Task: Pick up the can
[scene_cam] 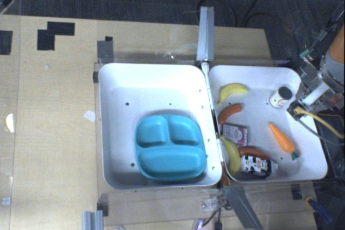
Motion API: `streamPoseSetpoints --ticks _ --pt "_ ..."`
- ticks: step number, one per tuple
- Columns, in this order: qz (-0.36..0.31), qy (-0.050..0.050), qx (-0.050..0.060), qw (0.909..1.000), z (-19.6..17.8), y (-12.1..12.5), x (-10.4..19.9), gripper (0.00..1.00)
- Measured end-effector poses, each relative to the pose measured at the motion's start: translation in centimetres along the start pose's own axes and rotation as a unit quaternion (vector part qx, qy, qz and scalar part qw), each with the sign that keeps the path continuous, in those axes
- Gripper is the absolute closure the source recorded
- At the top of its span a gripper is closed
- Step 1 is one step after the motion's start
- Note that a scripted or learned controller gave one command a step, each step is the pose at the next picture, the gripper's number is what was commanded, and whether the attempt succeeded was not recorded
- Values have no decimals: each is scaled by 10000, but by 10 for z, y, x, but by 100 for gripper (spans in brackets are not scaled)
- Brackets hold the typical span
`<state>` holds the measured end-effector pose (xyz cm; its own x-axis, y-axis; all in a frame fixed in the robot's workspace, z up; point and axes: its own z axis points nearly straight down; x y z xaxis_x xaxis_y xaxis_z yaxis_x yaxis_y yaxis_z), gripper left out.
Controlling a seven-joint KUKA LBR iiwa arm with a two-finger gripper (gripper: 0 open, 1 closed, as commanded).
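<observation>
**Arm at the right bin's rim, can standing free**

Two shallow white bins sit side by side on the bench. The left bin [110, 116] holds a blue divided tray [170, 147], lying toward the bin's near edge, closer to the wall shared with the other bin.

The right bin [259, 75] holds the rest. The can [281, 96] stands near the bin's far right corner, its dark open top facing up, and nothing else in the bin touches it. A yellow banana [233, 91] lies near the far left corner. Just below it lies a red sausage [230, 112], close to the left wall. A small dark red packet [235, 132] lies near the middle of the left side. A second banana [233, 154] curves along the left wall toward the near left corner. A black and white carton [255, 165] rests along the near edge, with a second red sausage [253, 151] just behind it. An orange carrot [282, 138] lies by itself in the right half, slanting toward the near right corner.

The gripper [299, 109] sits at the bin's right edge, just beside the can and slightly nearer the camera. Whether its jaws are apart or together I cannot tell. Nothing can be seen held there. A tan hose [326, 125] trails from the gripper across the right rim.
</observation>
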<state>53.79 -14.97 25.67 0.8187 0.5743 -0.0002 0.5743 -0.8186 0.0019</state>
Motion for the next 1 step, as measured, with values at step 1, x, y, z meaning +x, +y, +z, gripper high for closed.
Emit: streamPoseSetpoints --ticks 1 --pt "1044 0 1 9945 -37 -15 43 100"
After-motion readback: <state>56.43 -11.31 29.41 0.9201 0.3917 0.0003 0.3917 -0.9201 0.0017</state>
